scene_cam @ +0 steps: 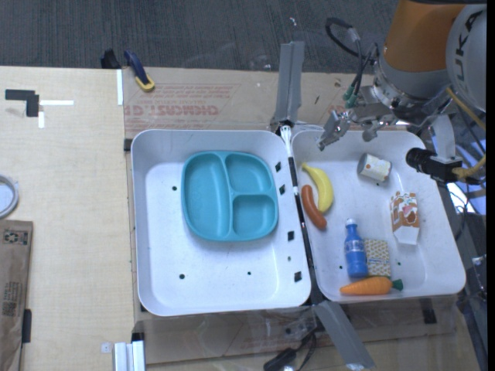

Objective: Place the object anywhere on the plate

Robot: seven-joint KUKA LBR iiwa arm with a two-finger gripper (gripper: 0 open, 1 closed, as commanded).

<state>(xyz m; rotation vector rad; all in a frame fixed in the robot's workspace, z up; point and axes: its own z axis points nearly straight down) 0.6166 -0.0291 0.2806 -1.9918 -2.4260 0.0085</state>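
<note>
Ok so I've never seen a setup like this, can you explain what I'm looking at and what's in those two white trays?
This is one picture from a camera fixed above a bench, looking down at a slant. The grey and orange machine at the upper right is a robot arm; its end effector hangs over the back edge of the right bin, with nothing seen between its fingers. The left bin holds a blue divided plate. The right bin holds a banana, a sausage, a blue bottle, a carrot, a small carton and a white cup on its side.
</note>
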